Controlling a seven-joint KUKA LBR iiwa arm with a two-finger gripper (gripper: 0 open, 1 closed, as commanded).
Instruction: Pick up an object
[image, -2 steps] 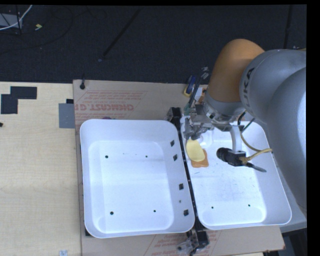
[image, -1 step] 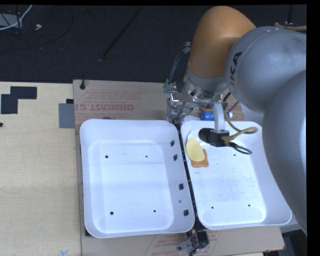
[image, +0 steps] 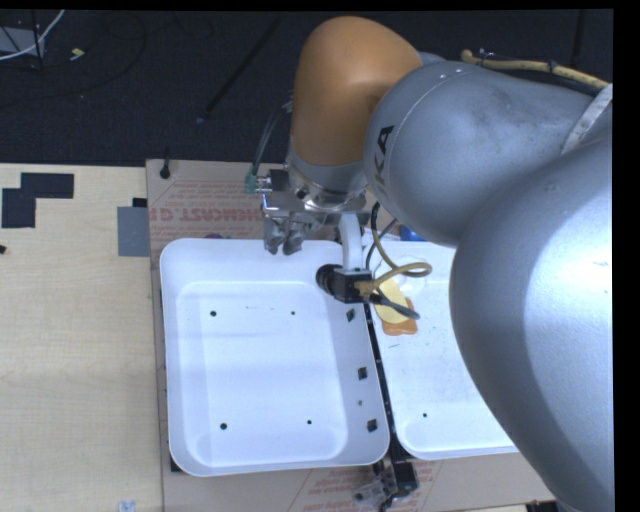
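Note:
A yellow and orange object (image: 398, 308) lies in the right bin (image: 440, 420) near its left wall, partly hidden by the robot's cable. A small blue thing (image: 408, 233) peeks out from under the arm at that bin's back edge. My gripper (image: 283, 243) hangs over the back rim of the left bin (image: 200, 300), left of the yellow object and apart from it. Its fingers stand close together with nothing between them.
The big grey arm covers most of the right bin and the view's right side. The left bin's white floor shows only small dark dots. A cardboard sheet (image: 215, 205) lies under both bins, with pale bench (image: 70, 340) to the left.

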